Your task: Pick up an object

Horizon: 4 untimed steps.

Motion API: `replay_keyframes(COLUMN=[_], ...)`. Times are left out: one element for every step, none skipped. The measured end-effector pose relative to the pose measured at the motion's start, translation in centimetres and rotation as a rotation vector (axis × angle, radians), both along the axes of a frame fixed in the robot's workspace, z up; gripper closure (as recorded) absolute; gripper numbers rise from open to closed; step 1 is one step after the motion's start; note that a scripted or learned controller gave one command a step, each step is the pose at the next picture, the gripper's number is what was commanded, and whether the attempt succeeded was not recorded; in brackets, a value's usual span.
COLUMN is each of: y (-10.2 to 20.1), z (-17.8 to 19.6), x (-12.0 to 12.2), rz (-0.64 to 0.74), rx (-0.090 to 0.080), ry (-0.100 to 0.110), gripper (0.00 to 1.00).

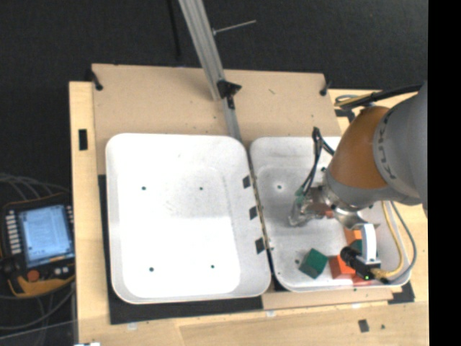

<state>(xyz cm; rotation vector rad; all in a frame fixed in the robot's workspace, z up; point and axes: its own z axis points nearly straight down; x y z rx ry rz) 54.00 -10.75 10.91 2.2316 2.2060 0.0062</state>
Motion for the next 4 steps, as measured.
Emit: replay_keyframes(y=[0.0, 0.4, 0.3, 5.6], z=[4.4, 9.0, 11.4, 10.8], x=[0.6, 0.2, 0.4, 0.5], rz=[0.016, 0.015, 0.016, 0.018], rx=[-0.001, -0.001, -0.001, 0.0], ry=[0.0, -0.001, 0.0, 0.005], gripper=[1.0, 1.0, 1.0, 1.0])
